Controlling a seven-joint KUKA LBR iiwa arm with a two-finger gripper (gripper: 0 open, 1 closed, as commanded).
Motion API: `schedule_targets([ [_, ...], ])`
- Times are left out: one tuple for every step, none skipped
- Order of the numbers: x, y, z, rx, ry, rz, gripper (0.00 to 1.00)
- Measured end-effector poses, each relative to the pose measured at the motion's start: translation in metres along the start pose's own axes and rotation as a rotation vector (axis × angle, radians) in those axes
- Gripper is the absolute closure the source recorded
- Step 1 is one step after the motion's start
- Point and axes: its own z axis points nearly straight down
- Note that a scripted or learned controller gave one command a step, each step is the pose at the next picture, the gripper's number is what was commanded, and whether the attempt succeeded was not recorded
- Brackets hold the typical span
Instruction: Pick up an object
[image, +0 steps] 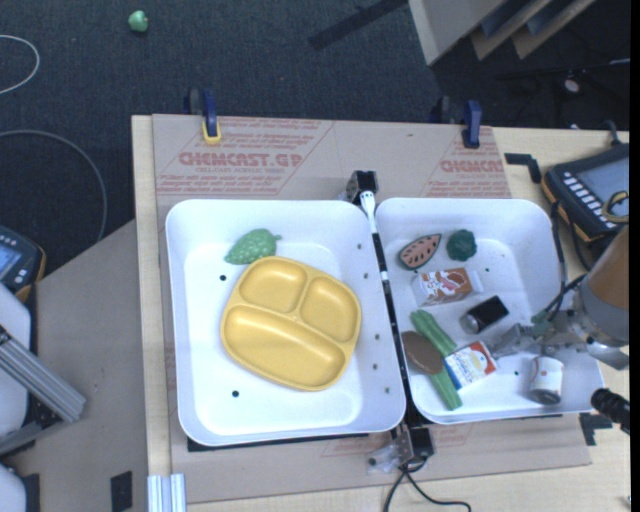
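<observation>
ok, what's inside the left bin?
The left bin holds a yellow divided plate, its three compartments bare, and a green leaf-shaped piece beside the plate's far-left edge. The bin floor under the plate is covered.

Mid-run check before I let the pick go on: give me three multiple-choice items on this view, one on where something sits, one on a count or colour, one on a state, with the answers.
1. Where does the yellow divided plate lie?
A. in the left bin
B. in the right bin
C. on the floor

2. How many compartments does the plate have?
A. two
B. three
C. five

3. How does the green leaf-shaped toy sit relative to the plate?
A. inside a compartment
B. under the plate
C. beside its upper-left rim, on the bin floor

Answers:
1. A, the plate rests in the left bin, while the right bin holds the small items.
2. B, two small wells sit above one long well.
3. C, the toy lies on the white floor at the plate's upper-left edge.

The gripper is over the right bin's right side.
</observation>
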Motion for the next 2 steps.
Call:
schedule_targets([
  [0.0002, 0.0008, -0.0018, -0.003, -0.005, -0.001, 0.0],
  [0.0001, 0.0007, -0.0018, -0.003, -0.004, -0.001, 0.0],
])
